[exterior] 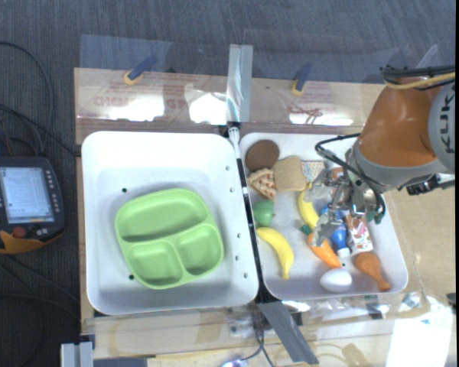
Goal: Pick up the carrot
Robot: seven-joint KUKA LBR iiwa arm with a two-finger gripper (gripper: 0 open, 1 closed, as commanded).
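Gripper: the gripper (330, 224) hangs low inside the right bin (398, 260), below the arm's orange band; its fingertips are lost in clutter, so I cannot tell whether it is open, closed or gripping anything.
Carrot: the carrot (327, 252) lies on the bin floor just below the gripper, its thick end up toward the tool and its tip pointing away to the lower right; the tool's tip appears to be at or touching that upper end, though contact is not clear.
Close neighbours: a blue-capped item (340, 239) sits just right of the gripper against the carrot; a small carton (359, 234) is a little further right.
Further neighbours: a small banana (307, 209) is just left of the gripper, a larger banana (279, 249) lower left, a white egg (336, 280) below beyond the carrot, and a drumstick (371, 270) to the lower right.
Other bin: the green divided plate (168, 237) lies well away to the gripper's left, in the left bin (99, 228).
Done: the approach looks complete, judging by the tool sitting directly over the target.
Left: a confirmed grasp and the lift; the carrot rests in the bin, not raised.
Progress: roughly mid-task, by my estimate.
Risk: crowding may mean the blue-capped item is caught instead.
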